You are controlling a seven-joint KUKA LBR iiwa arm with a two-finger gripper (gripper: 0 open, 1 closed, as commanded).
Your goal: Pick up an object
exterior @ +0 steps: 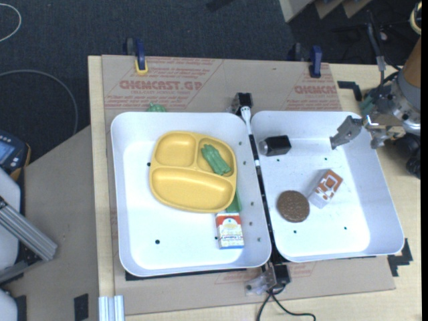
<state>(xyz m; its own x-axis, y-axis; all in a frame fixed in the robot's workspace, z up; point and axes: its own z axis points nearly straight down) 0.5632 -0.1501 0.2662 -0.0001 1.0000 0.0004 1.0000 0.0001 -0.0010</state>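
Observation:
The right bin (374,236) holds a small black block (275,144) near its back left corner. A round brown disc (293,206) lies in its middle, with a small orange and white packet (326,187) just to the right of it. My gripper (361,135) hangs over the bin's back right part, open, with nothing between its fingers. It is well to the right of the black block and above and behind the packet. One grey finger (346,132) points down and left toward the bin floor.
The left bin (134,233) carries a yellow divided plate (190,186) with a green pod (216,159) in its back right compartment. A small red and white carton (230,230) lies by the plate's front. Clamps (140,53) stand at the board's back edge.

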